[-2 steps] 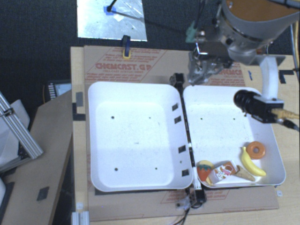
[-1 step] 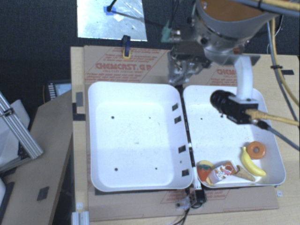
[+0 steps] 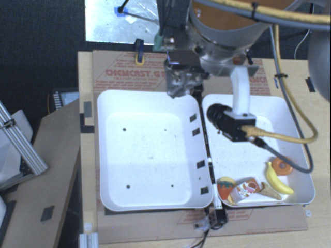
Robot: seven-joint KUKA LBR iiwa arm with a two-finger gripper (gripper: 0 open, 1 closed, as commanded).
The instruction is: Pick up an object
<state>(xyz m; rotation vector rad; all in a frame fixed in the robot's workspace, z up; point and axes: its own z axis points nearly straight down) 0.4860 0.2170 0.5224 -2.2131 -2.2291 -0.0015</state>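
Pincer: two-finger metal gripper [image 3: 179, 89] hangs over the far rim of the left shallow white plastic bin [image 3: 111, 138], close to the divider between the bins; whether it is spread or pressed together I cannot tell, and nothing shows between its tips.
Arm: grey with an orange band, directly above and behind the pincer.
Black camera unit [image 3: 231, 123]: on a white bracket, just right of and nearer the viewer than the pincer, over the right shallow white plastic bin [image 3: 297, 138].
Yellow plastic banana [image 3: 276, 180]: well apart from the pincer, in the right bin's near right corner.
Small orange round fruit [image 3: 282, 166]: touching the banana's far end.
Orange-and-white printed packet [image 3: 243, 189]: near edge of the right bin, left of the banana.
Orange round toy [image 3: 225, 186]: just left of the packet, by the divider.
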